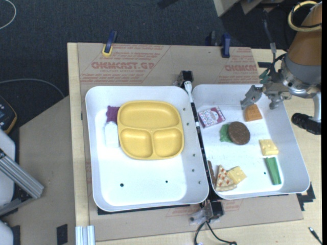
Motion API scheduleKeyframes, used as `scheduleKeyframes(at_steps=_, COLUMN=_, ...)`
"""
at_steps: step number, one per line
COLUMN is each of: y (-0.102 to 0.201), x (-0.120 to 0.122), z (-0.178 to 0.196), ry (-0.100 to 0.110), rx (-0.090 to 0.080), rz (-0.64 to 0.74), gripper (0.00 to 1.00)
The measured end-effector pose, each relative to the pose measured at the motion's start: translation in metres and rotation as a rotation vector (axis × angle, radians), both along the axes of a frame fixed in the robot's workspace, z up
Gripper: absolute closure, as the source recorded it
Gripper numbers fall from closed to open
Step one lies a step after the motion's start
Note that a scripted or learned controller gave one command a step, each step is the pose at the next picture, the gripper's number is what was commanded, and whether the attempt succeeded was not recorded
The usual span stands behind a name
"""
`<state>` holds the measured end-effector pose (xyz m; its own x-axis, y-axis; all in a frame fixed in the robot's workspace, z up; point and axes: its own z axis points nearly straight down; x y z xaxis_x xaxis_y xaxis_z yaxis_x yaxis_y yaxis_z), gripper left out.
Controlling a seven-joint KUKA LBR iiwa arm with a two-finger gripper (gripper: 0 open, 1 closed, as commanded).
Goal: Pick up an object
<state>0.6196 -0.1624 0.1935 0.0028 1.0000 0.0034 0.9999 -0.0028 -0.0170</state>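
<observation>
— Where was the end effector?
— Over the right white bin's far edge, fingers spread, gripping nothing.
— And the small orange block?
— Just beneath it, lying in that bin.

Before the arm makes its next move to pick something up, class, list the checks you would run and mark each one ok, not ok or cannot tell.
1. Hand is over the right bin, where the pickable items lie: ok.
2. A target sits close by: the orange block lies just below the hand: ok.
3. Hand is already touching or holding the block: cannot tell.
4. Block has room around it: the brown round patty and the pink packet lie apart from it: ok.
5. Yellow divided plate sits in the left bin, away from the hand: ok.
</observation>
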Motion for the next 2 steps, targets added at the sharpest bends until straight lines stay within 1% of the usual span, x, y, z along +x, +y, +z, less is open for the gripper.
scheduleKeyframes(at_steps=1, y=0.000, x=0.003, z=0.009, ry=-0.015, rx=-0.003, rz=0.003, gripper=0.00)
scheduleKeyframes(at_steps=2, y=-0.004, x=-0.004, z=-0.037, ry=-0.010, rx=-0.002, rz=0.002, gripper=0.00)
